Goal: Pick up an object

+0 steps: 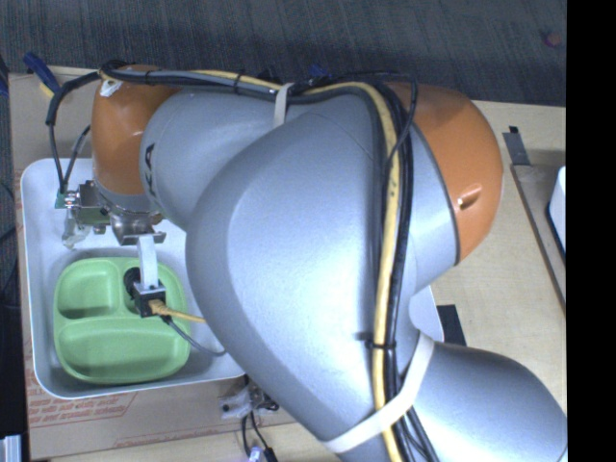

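White bin (37, 258): right side behind my arm (318, 258).
Green divided tray (101, 330): right edge under my arm.
Bench (529, 123): mostly covered by my arm.

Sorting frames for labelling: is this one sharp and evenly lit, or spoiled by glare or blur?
Camera view: light soft and even; the grey arm shows a dull sheen, no hard glare; the green tray and white bin read sharp; the arm hides much of the bench.

The grey arm (318, 258) spreads over a white bin (34, 258) holding a green divided tray (96, 340).
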`<state>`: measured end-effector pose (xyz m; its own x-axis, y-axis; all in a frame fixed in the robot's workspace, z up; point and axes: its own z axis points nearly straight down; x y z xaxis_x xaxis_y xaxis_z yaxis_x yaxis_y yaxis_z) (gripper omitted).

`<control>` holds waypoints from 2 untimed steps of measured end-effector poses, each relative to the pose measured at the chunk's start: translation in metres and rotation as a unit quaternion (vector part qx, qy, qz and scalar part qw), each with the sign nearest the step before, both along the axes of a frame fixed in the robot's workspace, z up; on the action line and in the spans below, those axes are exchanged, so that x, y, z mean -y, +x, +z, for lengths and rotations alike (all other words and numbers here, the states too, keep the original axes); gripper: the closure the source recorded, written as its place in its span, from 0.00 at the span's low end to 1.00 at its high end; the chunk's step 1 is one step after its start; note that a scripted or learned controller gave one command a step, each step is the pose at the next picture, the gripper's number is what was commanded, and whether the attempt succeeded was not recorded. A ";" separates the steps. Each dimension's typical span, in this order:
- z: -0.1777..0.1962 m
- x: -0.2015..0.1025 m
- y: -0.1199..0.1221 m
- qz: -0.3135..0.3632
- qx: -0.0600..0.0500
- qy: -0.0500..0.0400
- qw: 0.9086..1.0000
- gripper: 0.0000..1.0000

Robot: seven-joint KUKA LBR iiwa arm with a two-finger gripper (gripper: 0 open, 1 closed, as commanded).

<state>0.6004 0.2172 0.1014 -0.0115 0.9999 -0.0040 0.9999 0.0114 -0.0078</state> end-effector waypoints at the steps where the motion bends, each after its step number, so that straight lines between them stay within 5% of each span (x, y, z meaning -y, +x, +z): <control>1: -0.005 0.002 -0.040 -0.001 0.021 0.002 1.000 0.00; 2: -0.010 0.000 -0.125 -0.002 0.003 0.001 1.000 0.00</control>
